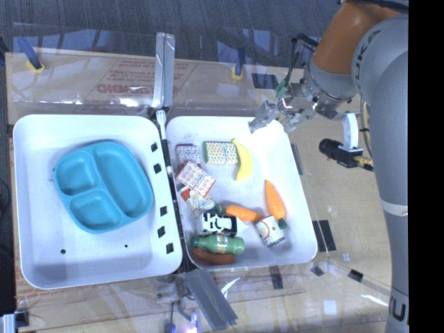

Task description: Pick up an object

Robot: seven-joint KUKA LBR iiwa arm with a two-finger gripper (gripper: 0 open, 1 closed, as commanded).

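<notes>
My gripper (pixel 276 116) hangs over the back right corner of the right bin (pixel 298 186), its two fingers apart with nothing between them. Below and to its left lie a yellow banana (pixel 243 161) and a green-patterned box (pixel 220 152). Further forward in the same bin are two carrots (pixel 275 198), (pixel 241 213), a small can (pixel 270 232), a green bottle (pixel 218 243), a black-and-white carton (pixel 218 223), a brown sausage-like item (pixel 215 257) and some printed packets (pixel 196 180).
The left bin (pixel 41 255) holds a blue divided plate (pixel 103 184). A metal post (pixel 164 68) stands at the back between the bins. The grey arm with its orange band (pixel 347 33) reaches in from the right.
</notes>
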